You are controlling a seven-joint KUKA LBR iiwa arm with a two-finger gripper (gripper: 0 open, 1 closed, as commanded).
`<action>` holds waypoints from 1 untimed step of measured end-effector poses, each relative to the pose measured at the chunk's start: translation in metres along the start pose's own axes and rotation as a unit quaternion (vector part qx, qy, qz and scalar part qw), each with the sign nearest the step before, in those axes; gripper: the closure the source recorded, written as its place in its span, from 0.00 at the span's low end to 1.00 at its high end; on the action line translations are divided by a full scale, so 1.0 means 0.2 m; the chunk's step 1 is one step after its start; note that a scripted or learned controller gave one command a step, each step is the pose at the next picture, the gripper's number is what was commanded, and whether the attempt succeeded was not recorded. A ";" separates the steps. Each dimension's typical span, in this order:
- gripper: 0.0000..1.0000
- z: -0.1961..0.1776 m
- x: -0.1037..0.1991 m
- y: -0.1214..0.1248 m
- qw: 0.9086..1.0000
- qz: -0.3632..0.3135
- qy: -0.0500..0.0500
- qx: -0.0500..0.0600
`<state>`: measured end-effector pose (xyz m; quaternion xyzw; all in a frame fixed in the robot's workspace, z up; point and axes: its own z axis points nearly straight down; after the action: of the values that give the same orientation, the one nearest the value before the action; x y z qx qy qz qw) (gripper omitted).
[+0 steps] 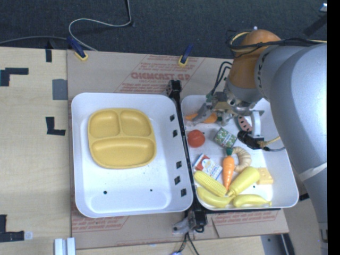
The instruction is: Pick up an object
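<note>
Desk: two white bins. Left bin: yellow tray. Right bin: toy food; gripper low, finger state indiscernible

Two bins are sitting side by side on the table. The left bin is holding a divided plate. The right bin is holding a tomato, with a carrot, corn and bananas lying nearer the front.
</note>
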<state>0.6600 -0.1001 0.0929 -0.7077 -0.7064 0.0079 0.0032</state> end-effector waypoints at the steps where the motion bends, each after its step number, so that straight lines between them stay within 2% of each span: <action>1: 0.00 0.05 0.01 0.02 1.000 0.000 0.002 0.001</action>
<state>0.6642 -0.0976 0.0836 -0.7075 -0.7066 0.0073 0.0052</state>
